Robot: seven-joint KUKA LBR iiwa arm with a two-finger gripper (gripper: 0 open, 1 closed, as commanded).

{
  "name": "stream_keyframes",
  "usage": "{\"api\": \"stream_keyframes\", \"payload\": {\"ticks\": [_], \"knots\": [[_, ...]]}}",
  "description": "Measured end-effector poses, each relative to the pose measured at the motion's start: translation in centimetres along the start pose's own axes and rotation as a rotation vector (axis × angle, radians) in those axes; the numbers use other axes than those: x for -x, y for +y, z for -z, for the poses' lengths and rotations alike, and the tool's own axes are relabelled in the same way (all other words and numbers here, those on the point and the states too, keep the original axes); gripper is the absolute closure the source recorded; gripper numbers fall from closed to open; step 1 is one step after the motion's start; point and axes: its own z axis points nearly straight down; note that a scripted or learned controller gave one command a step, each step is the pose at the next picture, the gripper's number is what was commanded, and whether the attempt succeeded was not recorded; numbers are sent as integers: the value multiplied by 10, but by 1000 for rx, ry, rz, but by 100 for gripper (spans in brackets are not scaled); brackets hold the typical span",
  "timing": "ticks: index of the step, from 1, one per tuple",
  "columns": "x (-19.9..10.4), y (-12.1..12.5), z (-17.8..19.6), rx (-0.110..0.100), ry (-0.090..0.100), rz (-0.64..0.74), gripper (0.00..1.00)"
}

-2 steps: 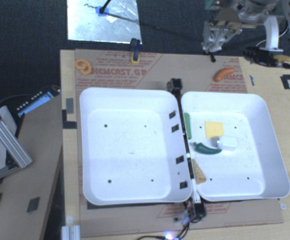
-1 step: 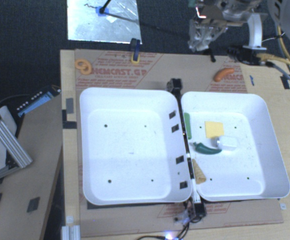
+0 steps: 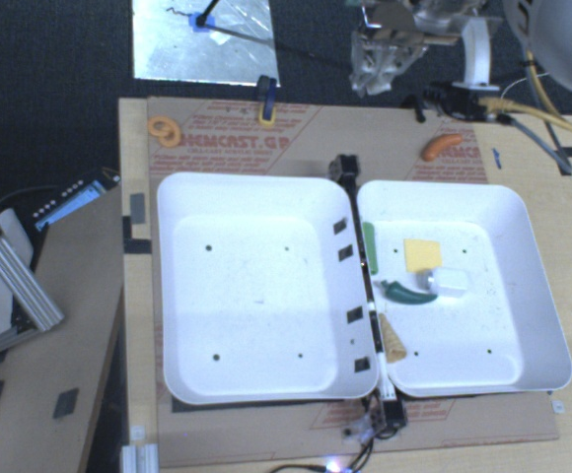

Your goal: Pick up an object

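A silvery sheet point(image 3: 205, 26) is seen lying on the dark floor beyond the table point(image 3: 99, 294). An orange ring point(image 3: 165, 131), a yellow-and-blue clamp point(image 3: 266, 101) and an orange sausage-shaped piece point(image 3: 442, 147) are placed on the cardboard point(image 3: 237, 141). Aluminium framing point(image 3: 10, 274) is seen at left.

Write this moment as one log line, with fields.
gripper: raised beyond bins | right bin: yellow block, green pieces, clear piece | nothing grasped yet
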Motion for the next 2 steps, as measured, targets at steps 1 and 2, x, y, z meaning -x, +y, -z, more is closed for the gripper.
{"api": "stream_keyframes", "payload": {"ticks": [1, 2], "knots": [[-35, 0, 16, 1, 0, 0, 100], [-73, 0, 15, -1, 0, 0, 100]]}}
